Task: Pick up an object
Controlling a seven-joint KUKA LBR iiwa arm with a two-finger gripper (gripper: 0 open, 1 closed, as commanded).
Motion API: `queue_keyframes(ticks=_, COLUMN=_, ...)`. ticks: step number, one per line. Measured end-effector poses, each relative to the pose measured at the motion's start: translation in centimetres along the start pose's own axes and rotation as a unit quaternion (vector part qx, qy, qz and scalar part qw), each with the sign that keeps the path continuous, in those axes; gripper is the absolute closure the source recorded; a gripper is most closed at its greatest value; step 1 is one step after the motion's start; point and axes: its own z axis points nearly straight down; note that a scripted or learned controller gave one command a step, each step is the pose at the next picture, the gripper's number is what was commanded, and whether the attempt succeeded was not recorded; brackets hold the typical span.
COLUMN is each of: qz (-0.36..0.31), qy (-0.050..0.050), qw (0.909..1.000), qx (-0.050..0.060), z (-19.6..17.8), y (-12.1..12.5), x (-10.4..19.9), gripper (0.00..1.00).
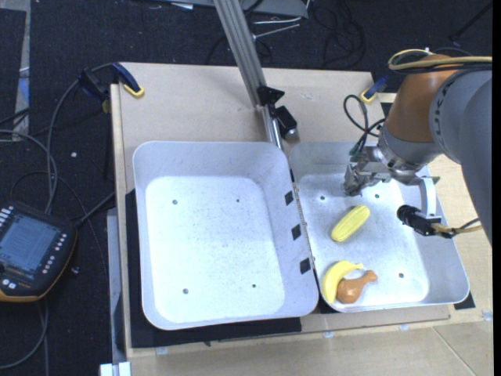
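Standing at the bench and reading it from left to right: at nine o'clock, off the bench on the dark floor, lies a handheld control pendant (pixel 30 249) with a lit screen. Next comes the left bin (pixel 149 171), a shallow white tray with a speckled floor. A slanted metal rail (pixel 249 61) runs from twelve o'clock down to the seam where the two bins meet. The right bin (pixel 415 276) sits just beside the left one. Near its centre lies a yellow corn cob (pixel 350 223), tilted, and at the bin's six o'clock edge a banana (pixel 338 274) curves against a brown drumstick (pixel 358 285), the two touching. The gripper (pixel 357 180) hangs low over the bin's twelve o'clock end, just above and beside the upper tip of the corn cob, apart from it. I cannot tell how its tips are set; they are too small and dark, and nothing shows between them. The grey arm with its orange band (pixel 415 104) reaches in from three o'clock. My judgement is that this is the approach step, with no object yet taken. The next move likely calls for shifting slightly toward five o'clock to centre over the cob, then descending and closing across its narrow width.
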Motion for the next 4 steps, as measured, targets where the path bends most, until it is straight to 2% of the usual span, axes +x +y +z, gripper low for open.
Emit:
queue_keyframes(ticks=2, qz=0.000, qy=0.000, qw=1.0000, qx=-0.002, z=-12.0, y=1.0, x=-0.6, gripper=1.00)
queue_keyframes(ticks=3, qz=0.000, qy=0.000, qw=1.0000, qx=0.000, z=-12.7, y=1.0, x=-0.6, gripper=1.00)
queue_keyframes(ticks=4, qz=-0.002, qy=0.001, qw=1.0000, qx=0.000, z=-12.8, y=0.3, x=3.7, gripper=1.00)
